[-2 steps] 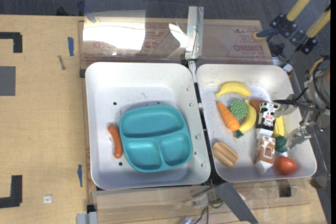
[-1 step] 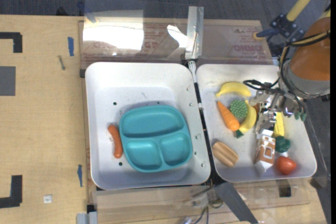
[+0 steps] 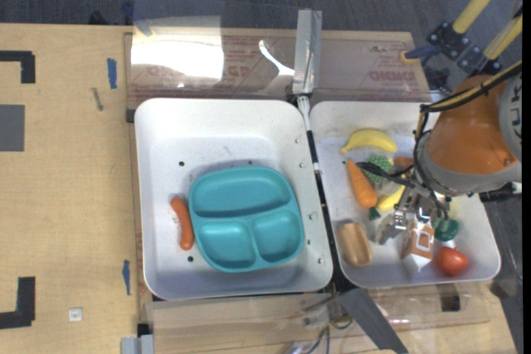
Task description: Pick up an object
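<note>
a carrot, banana and bread roll are crowding the right bin around the gripper; the arm is reaching down from the right; its grip can't be judged.

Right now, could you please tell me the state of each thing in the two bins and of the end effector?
teal tray: upright, flat in the left bin
sausage: lying beside the tray's left edge
banana: lying in the right bin
carrot: lying at a slant
bread roll: lying near the front
tomato: resting in the front corner
end effector: low over the right bin, among the food
</note>
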Robot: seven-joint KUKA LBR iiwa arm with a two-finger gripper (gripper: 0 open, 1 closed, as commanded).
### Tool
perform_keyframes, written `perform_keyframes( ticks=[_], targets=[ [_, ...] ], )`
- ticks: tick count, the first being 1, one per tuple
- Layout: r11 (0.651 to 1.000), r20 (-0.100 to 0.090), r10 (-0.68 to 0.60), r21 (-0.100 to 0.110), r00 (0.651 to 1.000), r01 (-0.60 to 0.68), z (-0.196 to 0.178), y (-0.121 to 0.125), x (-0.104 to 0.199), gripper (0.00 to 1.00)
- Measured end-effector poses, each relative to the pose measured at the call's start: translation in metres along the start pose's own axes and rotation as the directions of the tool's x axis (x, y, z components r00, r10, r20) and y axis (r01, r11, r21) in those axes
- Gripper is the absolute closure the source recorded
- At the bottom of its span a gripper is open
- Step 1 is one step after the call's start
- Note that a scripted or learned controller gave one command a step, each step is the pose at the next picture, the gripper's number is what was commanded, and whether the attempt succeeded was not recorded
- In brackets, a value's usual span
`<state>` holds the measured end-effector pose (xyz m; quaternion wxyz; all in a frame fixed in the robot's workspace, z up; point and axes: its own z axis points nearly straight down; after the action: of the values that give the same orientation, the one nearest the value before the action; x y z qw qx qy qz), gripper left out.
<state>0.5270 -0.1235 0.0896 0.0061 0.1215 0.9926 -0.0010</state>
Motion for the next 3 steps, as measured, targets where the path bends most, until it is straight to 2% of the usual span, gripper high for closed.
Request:
perform_keyframes(
  ticks=[1,2,3],
  targets=[
    [0.990,0.001,0.140,-0.002,0.990,-0.140,0.001,0.043,-0.046,0.00],
    [0.990,0.014,0.138,-0.004,0.990,-0.138,-0.013,0.044,-0.049,1.00],
    [0.975,0.001,0.221,-0.008,0.975,-0.221,-0.138,0.134,-0.046,1.00]
  ],
)
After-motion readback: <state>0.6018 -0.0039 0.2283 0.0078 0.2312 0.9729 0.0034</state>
